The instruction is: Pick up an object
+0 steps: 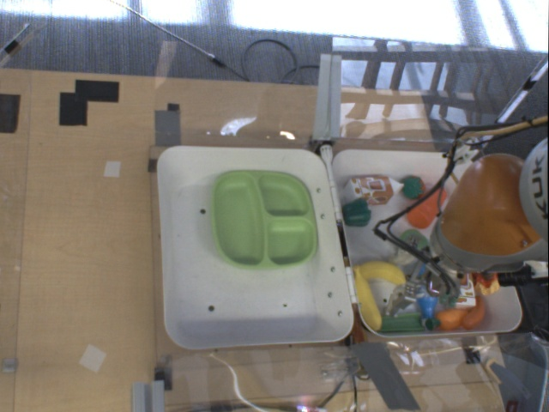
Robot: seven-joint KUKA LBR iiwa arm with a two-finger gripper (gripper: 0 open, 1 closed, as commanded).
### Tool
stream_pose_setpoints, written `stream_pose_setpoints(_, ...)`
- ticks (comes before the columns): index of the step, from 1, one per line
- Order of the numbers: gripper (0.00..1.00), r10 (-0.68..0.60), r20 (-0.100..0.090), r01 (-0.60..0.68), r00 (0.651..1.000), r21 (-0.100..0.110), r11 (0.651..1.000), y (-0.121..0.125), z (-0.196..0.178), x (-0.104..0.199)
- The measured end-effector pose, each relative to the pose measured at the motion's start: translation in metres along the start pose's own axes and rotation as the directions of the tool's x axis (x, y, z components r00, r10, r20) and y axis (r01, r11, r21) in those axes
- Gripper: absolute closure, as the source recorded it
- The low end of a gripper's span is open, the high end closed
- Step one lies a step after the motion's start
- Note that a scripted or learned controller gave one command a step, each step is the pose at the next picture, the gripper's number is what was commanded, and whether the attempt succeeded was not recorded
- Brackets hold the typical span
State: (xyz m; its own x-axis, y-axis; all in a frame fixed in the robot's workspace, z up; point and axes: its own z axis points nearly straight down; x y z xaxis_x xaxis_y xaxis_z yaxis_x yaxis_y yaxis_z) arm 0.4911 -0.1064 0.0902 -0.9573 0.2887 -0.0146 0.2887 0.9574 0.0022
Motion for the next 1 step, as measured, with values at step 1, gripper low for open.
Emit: stream_pose_setpoints(1, 0.0, 0.242, -0.002, -0.242, 0.97, 0.0, 0.97, 0.0107, 0.0024, -0.0801)
